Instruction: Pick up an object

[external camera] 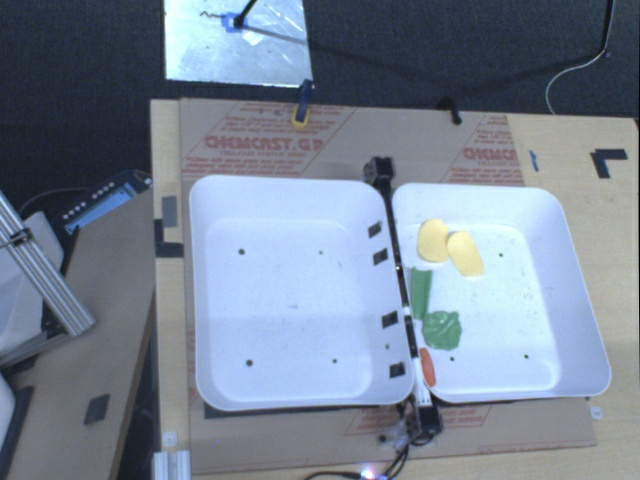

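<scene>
End effector: nothing to read its state from, so whether it is spread or pressed together cannot be told. Nothing is lifted; every object lies flat on a bin floor.

Right bin: holds all the candidates. Two pale yellow pieces lie touching each other, toward the far left part of the floor. A long green piece runs near-to-far just beside the left wall. A darker green lump sits just near of it, touching or almost touching its near end. A small orange-red piece lies at the near left corner, tight against the wall.

Left bin: white floor with a few dark dots.

Progress, as a judgement: the pick has not begun. Approach, descent, closing and lift are all left to do.

Edges and room: the objects crowd the left side of the right bin, along the divider where the two bins meet. The orange-red piece and the long green piece look awkward, with the wall close on one side. The yellow pair stands farther from the wall, with bare floor to its right and near side, so it looks the easier target. The right half of that bin is open for an approach from the right. The table carries both bins.
</scene>
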{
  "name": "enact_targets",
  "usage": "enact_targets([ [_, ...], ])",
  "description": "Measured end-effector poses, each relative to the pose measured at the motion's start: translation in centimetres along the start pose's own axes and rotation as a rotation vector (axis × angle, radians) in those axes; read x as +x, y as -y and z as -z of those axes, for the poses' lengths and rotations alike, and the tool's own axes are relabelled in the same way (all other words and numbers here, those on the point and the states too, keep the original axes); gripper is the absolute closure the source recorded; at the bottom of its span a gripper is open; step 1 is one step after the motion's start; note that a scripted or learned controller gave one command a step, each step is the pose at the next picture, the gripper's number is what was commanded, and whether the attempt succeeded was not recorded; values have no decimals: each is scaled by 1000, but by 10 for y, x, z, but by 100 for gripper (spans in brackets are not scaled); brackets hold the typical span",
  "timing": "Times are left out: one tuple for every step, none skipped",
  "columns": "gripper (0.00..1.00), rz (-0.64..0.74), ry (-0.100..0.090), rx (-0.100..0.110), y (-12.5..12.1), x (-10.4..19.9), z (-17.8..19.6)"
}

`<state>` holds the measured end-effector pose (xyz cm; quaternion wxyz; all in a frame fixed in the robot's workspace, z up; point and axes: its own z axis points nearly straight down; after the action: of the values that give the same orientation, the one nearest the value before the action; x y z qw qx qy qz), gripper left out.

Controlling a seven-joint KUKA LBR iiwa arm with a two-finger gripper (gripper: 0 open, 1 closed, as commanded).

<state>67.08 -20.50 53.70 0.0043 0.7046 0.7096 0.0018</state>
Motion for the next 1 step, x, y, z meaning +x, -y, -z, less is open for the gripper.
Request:
enact_targets([
  [100, -3, -6, 10, 80, 34, -31],
])
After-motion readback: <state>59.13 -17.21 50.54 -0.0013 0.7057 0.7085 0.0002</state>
